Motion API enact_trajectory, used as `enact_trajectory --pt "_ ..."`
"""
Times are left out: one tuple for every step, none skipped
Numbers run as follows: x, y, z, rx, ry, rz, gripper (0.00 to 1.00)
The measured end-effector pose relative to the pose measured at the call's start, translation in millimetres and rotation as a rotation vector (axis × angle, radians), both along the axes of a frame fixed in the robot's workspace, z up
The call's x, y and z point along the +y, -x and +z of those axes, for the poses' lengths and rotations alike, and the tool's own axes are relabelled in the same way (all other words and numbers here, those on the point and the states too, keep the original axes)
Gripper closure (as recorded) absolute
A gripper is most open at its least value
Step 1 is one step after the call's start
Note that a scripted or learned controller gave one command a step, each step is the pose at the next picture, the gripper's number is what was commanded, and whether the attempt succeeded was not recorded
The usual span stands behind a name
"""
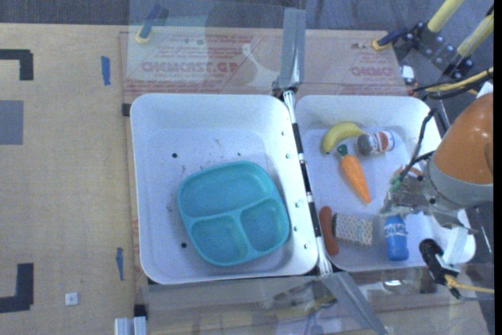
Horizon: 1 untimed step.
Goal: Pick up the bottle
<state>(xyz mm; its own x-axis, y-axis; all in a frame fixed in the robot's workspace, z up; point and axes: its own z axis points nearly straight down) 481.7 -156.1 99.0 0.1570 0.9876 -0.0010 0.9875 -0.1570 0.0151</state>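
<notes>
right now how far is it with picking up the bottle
Done: the arm has reached over the right bin, its gripper just above the blue bottle. In hand: lining up on it; the bottle lies on the bin floor beside the sponge. Left: closing on the bottle and lifting it.

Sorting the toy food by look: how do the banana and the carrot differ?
The banana is yellow and curved; the carrot is orange, straight and tapered. The banana lies nearer the bin's far wall, the carrot below it toward the middle. Both lie flat in the right bin.
</notes>
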Motion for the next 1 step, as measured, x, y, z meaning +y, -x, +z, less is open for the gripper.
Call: enact_trajectory --pt "15.0 -3.4 73.7 0.015 -0.003 -0.005 1.0"
